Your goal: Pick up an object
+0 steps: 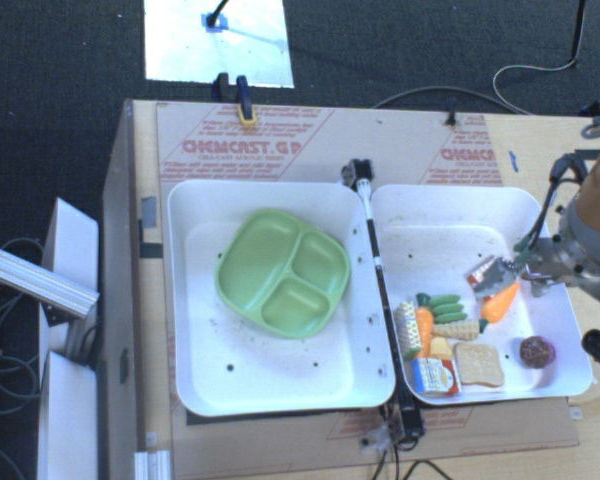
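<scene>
My gripper [507, 280] hangs low over the right bin [450, 230], near the middle of its right half. An orange toy carrot piece [499, 305] lies tilted directly under the gripper's tip, touching or nearly touching it. In front of the gripper lie other toy foods: a second carrot [424, 321], green beans [444, 304], a corn cob [408, 324], a slice of toast [479, 365], a dark red plum [536, 350] and a small packet [433, 376].
The left bin [205, 368] holds a green divided plate [283, 272]. A black divider rail [376, 268] runs between the bins. The arm's grey body [592, 230] crosses the right bin's right wall. Cables lie beyond the bench.
</scene>
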You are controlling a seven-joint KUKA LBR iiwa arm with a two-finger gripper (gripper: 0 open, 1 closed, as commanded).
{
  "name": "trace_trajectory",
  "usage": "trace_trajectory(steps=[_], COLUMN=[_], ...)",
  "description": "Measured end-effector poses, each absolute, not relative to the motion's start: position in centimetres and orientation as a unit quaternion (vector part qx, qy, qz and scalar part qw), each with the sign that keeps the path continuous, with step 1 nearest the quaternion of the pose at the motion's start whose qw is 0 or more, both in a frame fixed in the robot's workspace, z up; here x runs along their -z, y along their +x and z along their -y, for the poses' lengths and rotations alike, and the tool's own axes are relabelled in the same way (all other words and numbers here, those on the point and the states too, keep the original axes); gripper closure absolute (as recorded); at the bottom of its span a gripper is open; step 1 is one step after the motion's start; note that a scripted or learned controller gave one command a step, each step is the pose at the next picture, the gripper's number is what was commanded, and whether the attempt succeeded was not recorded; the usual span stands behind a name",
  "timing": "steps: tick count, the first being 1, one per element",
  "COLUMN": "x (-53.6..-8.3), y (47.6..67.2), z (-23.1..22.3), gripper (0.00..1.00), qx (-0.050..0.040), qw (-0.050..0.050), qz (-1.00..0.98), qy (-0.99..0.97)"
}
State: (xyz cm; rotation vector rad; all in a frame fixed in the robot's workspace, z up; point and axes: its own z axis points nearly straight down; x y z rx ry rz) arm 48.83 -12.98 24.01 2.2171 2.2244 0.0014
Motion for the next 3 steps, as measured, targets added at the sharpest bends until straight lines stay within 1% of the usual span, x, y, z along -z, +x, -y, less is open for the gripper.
trace_trajectory(steps=[1, 2, 3], x=[-9.6, -10.6, -18.5], y=[50.7, 50.7, 49.0], z=[15.5, 15.5, 7.9], gripper=[0.00, 1.00, 1.00], qx=[-0.0011, -0.0014, -0.0015], qw=[0.002, 0.002, 0.001], qz=[-0.707, -0.708, -0.709], qy=[0.707, 0.707, 0.706])
